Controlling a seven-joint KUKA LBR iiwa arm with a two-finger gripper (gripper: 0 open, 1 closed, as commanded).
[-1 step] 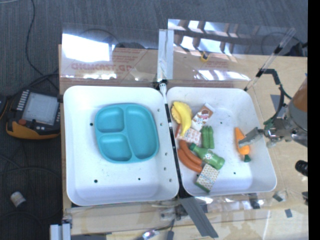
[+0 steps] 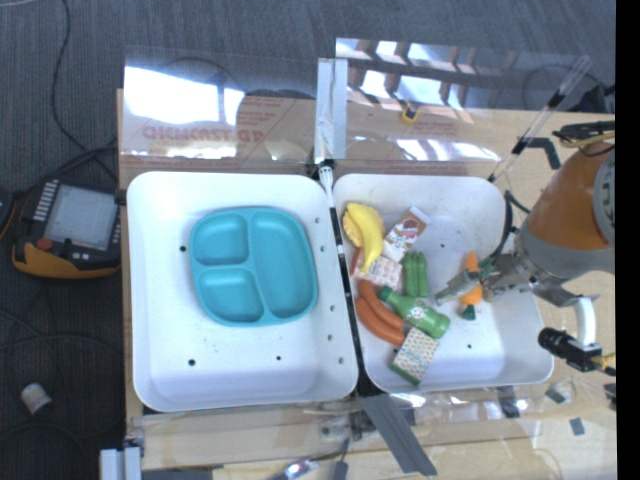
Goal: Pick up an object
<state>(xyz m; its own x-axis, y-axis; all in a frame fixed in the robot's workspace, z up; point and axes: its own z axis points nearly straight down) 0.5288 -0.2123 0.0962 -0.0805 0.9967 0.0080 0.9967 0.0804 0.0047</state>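
Camera view: left shallow white plastic bin (image 2: 160,368) holds a turquoise three-compartment plate (image 2: 253,265). Right white bin (image 2: 470,363) holds a yellow toy banana (image 2: 364,230), orange hot dog (image 2: 378,315), green bottle (image 2: 417,311). Gripper (image 2: 468,286) low at bin's right side, touching a small orange piece (image 2: 470,264); finger state: cannot tell.

Two white bins (image 2: 160,368), one blue plate (image 2: 252,266), one banana (image 2: 364,230), one green bottle (image 2: 416,313).

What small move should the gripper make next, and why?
Probably ease left and down toward the green bottle. The gripper hangs in the right bin beside small orange pieces, while the pile of graspable items lies just to its left.
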